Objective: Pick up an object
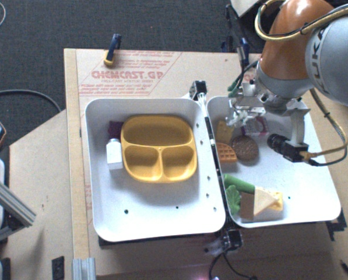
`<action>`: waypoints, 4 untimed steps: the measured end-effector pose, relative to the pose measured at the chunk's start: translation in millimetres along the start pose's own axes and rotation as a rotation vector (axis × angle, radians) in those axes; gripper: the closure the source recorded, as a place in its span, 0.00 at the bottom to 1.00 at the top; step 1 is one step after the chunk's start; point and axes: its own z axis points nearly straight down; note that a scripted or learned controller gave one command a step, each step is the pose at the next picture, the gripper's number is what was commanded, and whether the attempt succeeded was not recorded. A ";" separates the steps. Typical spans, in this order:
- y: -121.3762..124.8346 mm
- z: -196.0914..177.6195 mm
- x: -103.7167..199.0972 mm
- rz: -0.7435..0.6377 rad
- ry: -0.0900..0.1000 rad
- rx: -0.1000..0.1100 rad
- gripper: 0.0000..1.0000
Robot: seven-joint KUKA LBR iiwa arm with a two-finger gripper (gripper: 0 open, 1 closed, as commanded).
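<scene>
Candidate objects sit in the right bin [313, 185], centre-right of frame: a brown round cookie-like piece [245, 148], a waffle piece [225, 153], a tan piece [223, 132] above it, and lower down a green item [238, 183] beside a yellow wedge [267, 201]. All rest on the bin floor; none lifted.

Claw [245, 113] hangs low just above the brown round piece (whether spread or pressed together, cannot tell).

Judgement: approach stage only; grasp and lift both remain.

Left bin [98, 156] holds a yellow divided tray [158, 147] and a small white bottle [114, 153].
</scene>
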 end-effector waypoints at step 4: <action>-1.4 17.0 62.5 0.004 -0.001 0.007 1.00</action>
